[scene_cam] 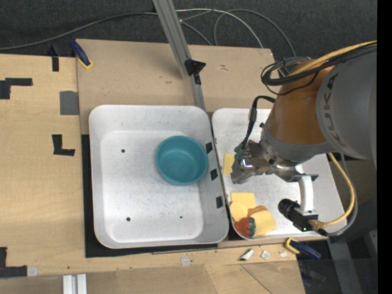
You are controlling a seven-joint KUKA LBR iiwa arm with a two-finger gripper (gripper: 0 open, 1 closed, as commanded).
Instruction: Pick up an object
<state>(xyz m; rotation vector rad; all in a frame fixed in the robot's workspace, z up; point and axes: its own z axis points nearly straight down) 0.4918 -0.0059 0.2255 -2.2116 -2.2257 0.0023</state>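
A teal bowl (pixel 180 159) sits upright in the left white bin (pixel 116 182), near its right side. In the right bin (pixel 229 122) lie several yellow pieces: one small yellow block (pixel 228 163) by the left wall, a flat yellow piece (pixel 242 200) lower down, and a yellow and red-orange toy (pixel 254 222) at the front corner. My gripper (pixel 244 169) hangs low over the right bin, just right of the small yellow block. The wrist hides its fingers.
The bulky orange and grey arm (pixel 312 112) covers most of the right bin. A grey metal pole (pixel 177 41) slants down to the bins' back edge. Cables (pixel 208 23) lie behind the bench. Black tape marks (pixel 61 144) dot the wooden board at left.
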